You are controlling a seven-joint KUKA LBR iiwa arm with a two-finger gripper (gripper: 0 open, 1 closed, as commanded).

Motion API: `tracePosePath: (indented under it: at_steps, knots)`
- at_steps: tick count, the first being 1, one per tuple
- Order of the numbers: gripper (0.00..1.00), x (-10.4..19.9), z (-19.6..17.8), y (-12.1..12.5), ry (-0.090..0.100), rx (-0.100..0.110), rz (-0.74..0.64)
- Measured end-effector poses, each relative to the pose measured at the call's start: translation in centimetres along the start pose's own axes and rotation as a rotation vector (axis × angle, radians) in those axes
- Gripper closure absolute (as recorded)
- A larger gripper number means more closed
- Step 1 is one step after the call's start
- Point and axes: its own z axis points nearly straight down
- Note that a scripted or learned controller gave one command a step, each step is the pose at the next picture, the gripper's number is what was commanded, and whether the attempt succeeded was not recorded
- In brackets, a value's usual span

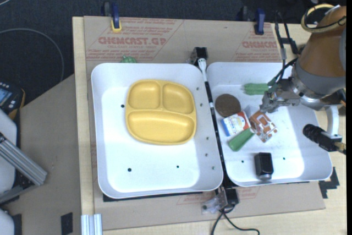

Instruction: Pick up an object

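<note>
Over the right bin, the gripper hangs above a red-and-white packet — how far it is open I cannot tell. Left bin — a yellow plate.

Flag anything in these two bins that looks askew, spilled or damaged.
Nothing looks spilled or broken. The yellow divided plate sits flat in the left bin. In the right bin, the small packet looks crumpled and lies tilted beside the green piece, near the gripper.
</note>
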Motion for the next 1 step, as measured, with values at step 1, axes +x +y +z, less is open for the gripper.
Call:
tracePosePath:
  at_steps: [1]
  knots:
    - [1.00,4.38,-6.80,-0.21,0.000,-0.001,0.002]
